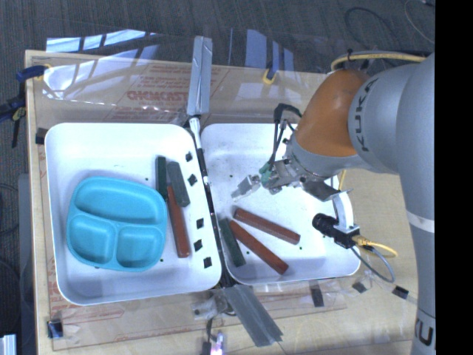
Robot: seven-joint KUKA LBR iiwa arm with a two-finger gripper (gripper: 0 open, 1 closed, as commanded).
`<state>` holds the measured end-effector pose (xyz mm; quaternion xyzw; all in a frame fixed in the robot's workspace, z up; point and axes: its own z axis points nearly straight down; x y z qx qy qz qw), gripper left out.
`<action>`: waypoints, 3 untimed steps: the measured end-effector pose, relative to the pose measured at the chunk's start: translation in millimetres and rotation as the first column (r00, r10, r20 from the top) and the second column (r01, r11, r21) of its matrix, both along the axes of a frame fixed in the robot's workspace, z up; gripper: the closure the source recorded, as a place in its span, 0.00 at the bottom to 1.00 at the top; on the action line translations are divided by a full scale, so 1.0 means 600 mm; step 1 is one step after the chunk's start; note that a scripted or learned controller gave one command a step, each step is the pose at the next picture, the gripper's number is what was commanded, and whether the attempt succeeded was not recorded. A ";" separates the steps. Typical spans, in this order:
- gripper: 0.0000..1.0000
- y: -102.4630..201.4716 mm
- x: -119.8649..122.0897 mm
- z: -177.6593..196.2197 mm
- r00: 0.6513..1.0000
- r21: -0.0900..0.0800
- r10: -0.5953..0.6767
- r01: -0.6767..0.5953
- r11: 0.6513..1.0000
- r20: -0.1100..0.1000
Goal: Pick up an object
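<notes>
In the right bin (238, 148) lie two brown bars: one (267, 225) in the middle and a longer one (258, 247) just in front of it. A dark green bar (232, 243) rests along that bin's left wall. My gripper (251, 185) hangs over the right bin's middle, pointing left, just above and behind the upper brown bar. Nothing is visibly held in it. The grey arm with its orange band (329, 124) covers the bin's back right part.
The left bin (96, 148) holds a blue divided plate (117, 222), a brown stick (178, 224), a dark grey bar (177, 182) and a thin dark green stick (160, 176). A black-and-yellow cable fitting (336, 229) hangs near the right bin's right wall.
</notes>
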<state>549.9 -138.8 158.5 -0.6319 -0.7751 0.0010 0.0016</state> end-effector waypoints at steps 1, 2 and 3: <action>0.00 0.001 -0.066 -0.097 0.999 -0.013 0.035 -0.034 0.999 0.027; 1.00 0.007 -0.064 -0.083 0.999 -0.009 0.047 -0.047 0.999 0.024; 1.00 0.086 0.033 0.077 0.995 -0.001 -0.102 0.102 0.995 0.004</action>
